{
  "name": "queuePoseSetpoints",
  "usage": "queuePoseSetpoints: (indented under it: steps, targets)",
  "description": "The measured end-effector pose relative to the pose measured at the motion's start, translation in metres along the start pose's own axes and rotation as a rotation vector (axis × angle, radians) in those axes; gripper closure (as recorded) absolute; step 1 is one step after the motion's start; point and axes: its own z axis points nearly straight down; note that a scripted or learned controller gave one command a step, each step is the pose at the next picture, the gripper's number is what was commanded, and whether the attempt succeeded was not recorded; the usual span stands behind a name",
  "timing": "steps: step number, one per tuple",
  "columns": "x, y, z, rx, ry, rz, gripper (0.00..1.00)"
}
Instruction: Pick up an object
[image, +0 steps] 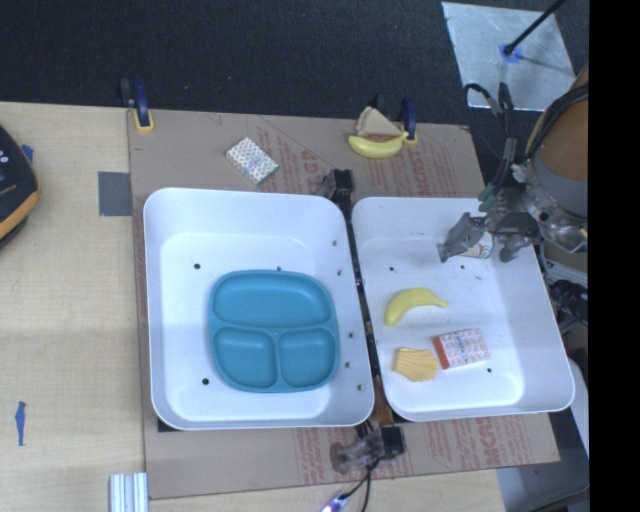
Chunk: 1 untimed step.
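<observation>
In the right bin (520, 390) lie a yellow toy banana (415, 303), a small orange-yellow block (416, 364) and, touching that block, a red-and-white packet (461, 348). My gripper (484, 246) hovers over the bin's far part, up and to the right of the banana and well apart from it. Its two grey fingers (456, 244) are spread open, and I see no object held between them.
The left bin (170, 300) holds a blue divided plate (273, 329). Beyond the bins, on the cardboard, lie a second banana with a wedge-shaped toy (377, 135) and a patterned square (251, 159). A black and yellow device (14, 185) sits at the left edge.
</observation>
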Motion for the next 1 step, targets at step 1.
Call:
queuePoseSetpoints:
  steps: [1]
  targets:
    - [0.0057,0.0143,0.1341,0.002,-0.001,0.000,0.00]
